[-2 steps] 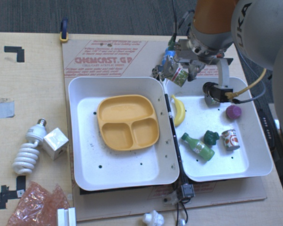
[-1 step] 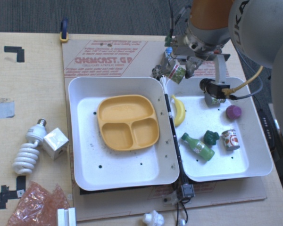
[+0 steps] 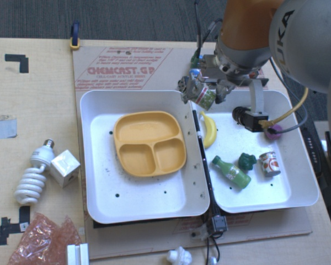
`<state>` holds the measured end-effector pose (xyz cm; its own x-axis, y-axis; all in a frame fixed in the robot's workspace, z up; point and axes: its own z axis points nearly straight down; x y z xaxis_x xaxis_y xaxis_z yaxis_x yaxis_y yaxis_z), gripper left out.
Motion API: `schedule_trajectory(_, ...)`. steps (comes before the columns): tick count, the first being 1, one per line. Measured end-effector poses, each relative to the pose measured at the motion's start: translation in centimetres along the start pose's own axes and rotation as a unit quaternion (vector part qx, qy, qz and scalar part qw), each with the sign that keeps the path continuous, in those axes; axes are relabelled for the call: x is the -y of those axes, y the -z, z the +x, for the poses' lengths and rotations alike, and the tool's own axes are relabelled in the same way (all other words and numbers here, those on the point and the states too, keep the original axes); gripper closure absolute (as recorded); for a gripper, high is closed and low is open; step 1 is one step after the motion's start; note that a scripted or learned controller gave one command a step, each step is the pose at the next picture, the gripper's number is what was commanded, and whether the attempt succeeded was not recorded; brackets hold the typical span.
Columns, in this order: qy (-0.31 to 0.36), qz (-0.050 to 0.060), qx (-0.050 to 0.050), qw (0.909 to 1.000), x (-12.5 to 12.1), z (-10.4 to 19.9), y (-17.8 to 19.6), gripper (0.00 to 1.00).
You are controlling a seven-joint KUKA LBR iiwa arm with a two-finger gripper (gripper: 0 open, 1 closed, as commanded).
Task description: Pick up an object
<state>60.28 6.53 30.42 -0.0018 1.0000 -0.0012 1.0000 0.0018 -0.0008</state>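
My gripper (image 3: 203, 91) hangs over the divider between the two bins, near their far edge. It is shut on a small can with a green and white label (image 3: 205, 98), held tilted above the bins. Just below it in the right bin (image 3: 298, 195) lies a yellow banana (image 3: 209, 131). Further forward in that bin lie a green bottle (image 3: 230, 173), a dark green lump (image 3: 246, 160) and a small red and white can (image 3: 270, 164). A yellow divided plate (image 3: 150, 143) lies in the left bin (image 3: 99, 197).
A black fitting (image 3: 249, 118) with a purple piece (image 3: 276, 130) hangs from the arm over the right bin's far side. On the bench to the left are a spiral light bulb (image 3: 33, 176), a white cube (image 3: 65, 166) and a red mesh bag (image 3: 41, 239).
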Motion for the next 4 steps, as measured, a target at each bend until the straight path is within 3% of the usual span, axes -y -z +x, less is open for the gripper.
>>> schedule_trajectory(1, 0.0, 0.0, 0.0, 1.0, -0.5, 3.1, -0.6, 1.0)
schedule_trajectory(2, -0.002, 0.0, 0.0, 1.0, 4.6, 2.3, -1.5, 1.0)
schedule_trajectory(3, 0.0, 0.0, 0.0, 1.0, 8.7, 6.4, 0.4, 1.0)
schedule_trajectory(4, 0.0, -0.001, 0.0, 1.0, 5.0, 8.1, -2.5, 1.0)
